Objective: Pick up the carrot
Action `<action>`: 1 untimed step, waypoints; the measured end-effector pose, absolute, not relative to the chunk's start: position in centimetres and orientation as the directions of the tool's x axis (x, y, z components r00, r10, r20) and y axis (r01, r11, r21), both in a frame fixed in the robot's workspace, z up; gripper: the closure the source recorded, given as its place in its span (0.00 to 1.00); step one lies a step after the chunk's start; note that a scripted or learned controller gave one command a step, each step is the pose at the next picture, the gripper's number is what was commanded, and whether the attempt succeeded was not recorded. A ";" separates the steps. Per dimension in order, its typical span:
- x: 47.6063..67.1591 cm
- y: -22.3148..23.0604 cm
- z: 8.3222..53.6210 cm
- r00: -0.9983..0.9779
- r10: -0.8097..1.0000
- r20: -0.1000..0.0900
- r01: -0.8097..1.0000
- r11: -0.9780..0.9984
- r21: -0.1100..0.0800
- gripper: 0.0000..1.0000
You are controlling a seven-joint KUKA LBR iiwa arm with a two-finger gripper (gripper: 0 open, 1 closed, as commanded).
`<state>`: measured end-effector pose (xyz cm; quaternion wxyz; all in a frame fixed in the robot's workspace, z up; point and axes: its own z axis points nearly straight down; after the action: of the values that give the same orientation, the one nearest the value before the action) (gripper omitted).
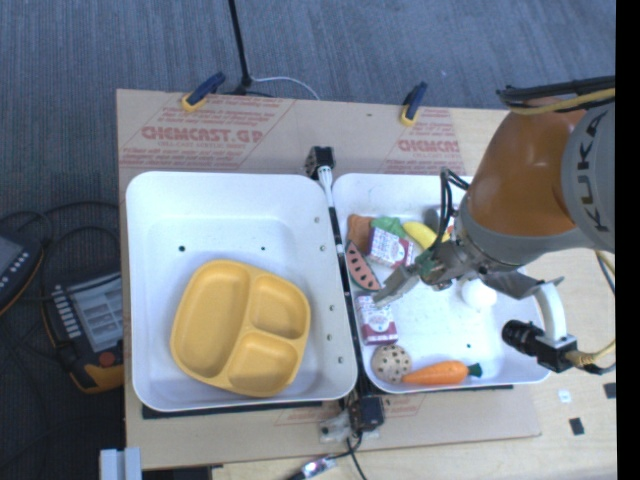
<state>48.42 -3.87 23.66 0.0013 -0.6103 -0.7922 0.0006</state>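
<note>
One carrot [437, 373] at front edge of right bin [490, 183], gripper [415, 273] well behind over clutter, finger state unclear; drop straight over, grasp across mid-body.

The table [200, 138] is topped with brown printed cardboard, held by two yellow-blue clamps [203, 90] at the back edge. On it, two shallow white bins sit side by side, touching: left bin [160, 208], right bin [390, 183].

Arm [530, 183] cut off at right edge, hiding part of right bin [490, 373]; gripper [415, 273] fingers blurred; wrapper print illegible.
</note>
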 end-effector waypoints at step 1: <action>48.3 4.0 23.2 -0.192 0.981 0.002 0.981 0.192 -0.005 0.00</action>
<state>48.30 4.01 23.16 0.0022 -0.6355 -0.7721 0.0012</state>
